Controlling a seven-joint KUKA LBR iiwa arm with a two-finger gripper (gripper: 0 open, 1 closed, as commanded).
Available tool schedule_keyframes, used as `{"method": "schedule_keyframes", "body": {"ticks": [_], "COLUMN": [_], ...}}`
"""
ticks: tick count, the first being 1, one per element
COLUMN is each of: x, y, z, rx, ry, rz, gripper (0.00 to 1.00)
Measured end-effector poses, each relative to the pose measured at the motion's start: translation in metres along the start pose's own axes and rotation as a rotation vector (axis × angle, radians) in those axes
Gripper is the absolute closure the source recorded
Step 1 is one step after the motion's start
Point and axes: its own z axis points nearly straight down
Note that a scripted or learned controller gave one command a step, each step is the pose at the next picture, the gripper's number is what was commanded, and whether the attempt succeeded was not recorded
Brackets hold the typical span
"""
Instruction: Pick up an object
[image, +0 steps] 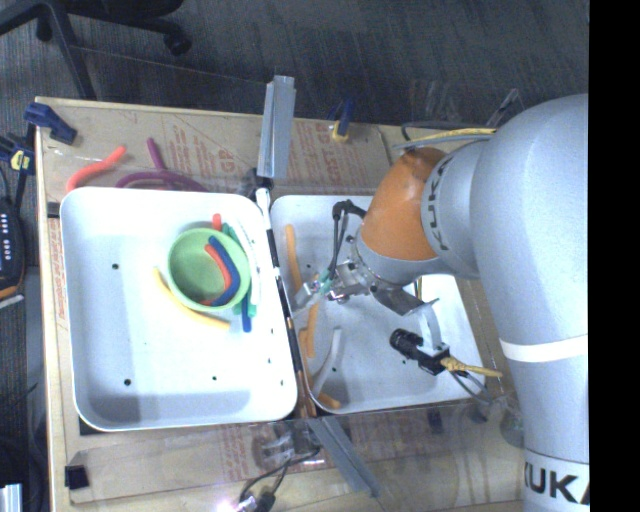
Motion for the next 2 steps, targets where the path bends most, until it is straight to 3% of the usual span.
{"method": "schedule_keyframes", "body": {"ticks": [1, 2], "x": [0.002, 0.063], "y": [0.001, 0.045], "z": [-0.009, -0.098], "rx": [0.003, 0.005], "ry": [0.006, 0.014], "rz": [-0.007, 0.19], "gripper": [1.0, 1.0]}}
